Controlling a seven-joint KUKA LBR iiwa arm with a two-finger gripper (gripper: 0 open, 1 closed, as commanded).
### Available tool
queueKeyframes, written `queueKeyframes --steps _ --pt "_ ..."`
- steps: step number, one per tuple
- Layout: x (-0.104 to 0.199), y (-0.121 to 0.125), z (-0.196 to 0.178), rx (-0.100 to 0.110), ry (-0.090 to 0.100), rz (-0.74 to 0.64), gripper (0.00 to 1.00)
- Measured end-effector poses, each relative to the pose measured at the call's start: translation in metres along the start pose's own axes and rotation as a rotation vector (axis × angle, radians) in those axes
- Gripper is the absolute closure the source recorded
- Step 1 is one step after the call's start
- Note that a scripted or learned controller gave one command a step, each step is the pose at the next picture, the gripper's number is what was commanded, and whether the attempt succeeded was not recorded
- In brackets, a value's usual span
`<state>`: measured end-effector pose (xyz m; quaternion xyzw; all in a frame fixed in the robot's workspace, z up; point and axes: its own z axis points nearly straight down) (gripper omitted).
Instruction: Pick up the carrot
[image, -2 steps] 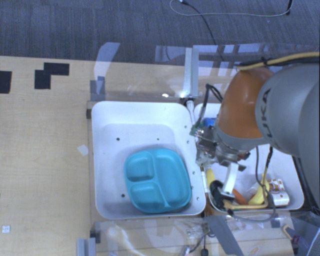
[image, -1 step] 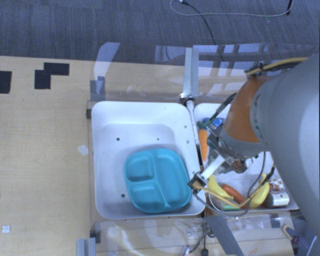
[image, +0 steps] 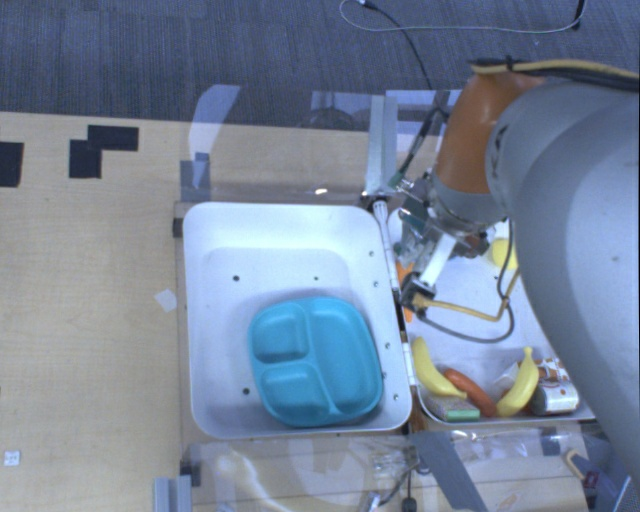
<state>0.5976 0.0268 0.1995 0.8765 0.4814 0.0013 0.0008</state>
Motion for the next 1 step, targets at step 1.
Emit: queueKeyframes --steps 1 --pt "-0.0282 -0.0159 0.0128 0.001 0.0 -0.379 1.0"
